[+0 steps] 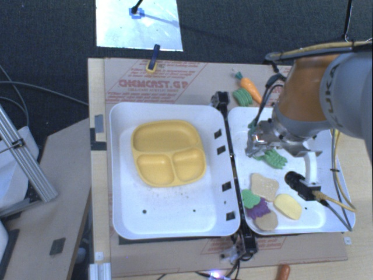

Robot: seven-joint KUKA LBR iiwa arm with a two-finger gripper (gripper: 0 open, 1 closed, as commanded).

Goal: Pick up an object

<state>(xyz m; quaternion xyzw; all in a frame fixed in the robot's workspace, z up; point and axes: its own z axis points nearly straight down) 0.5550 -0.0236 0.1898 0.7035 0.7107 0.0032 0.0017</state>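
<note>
Approach step: gripper (260, 146) low in right bin (335, 223), just beside green toy (274, 158); finger state cannot be told. Toast piece (264, 186) and yellow piece (288, 206) lie nearby. Next: close on one, lift

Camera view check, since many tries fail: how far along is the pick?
Done: the arm has reached over the right bin. In hand: the gripper sits low beside the green toy; no grasp is visible. Left: gripping an object and lifting it.
</note>
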